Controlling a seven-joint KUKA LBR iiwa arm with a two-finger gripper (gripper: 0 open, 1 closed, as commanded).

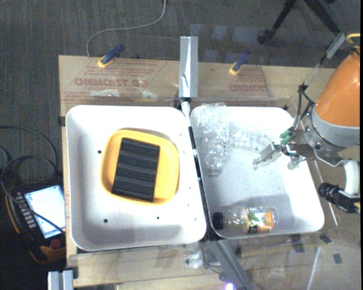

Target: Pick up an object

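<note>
The grey arm with its rounded orange band (345, 92) is reaching in over the right rim of the right shallow white plastic bin (302, 219), and its two-finger metal gripper (271, 154) is hanging low over that bin's floor, pointing toward the bin's middle. The thin silvery fingers (263, 157) are tilting downward; nothing is sitting between them, though how far apart they are standing is too small to tell. Just beyond the fingertips, further into the bin, a crumpled sheet of clear plastic wrap (221, 135) is lying in glossy, wrinkled folds, running from the far corner toward the dividing edge, close to the gripper but not touching it. Nearer the camera than the gripper, well apart from it, a clear plastic bottle with a black cap and an orange label (247, 219) is lying on its side against the front wall of the same bin, cap pointing away from the arm. Far past the gripper, across the divider, the left shallow white plastic bin (85, 162) is holding a smooth, rounded-square yellow dish (169, 174), and a black ribbed rectangular block (137, 168) is resting flat on top of that dish. Behind both bins, brown printed cardboard (115, 80) is lying flat on the bench.
</note>
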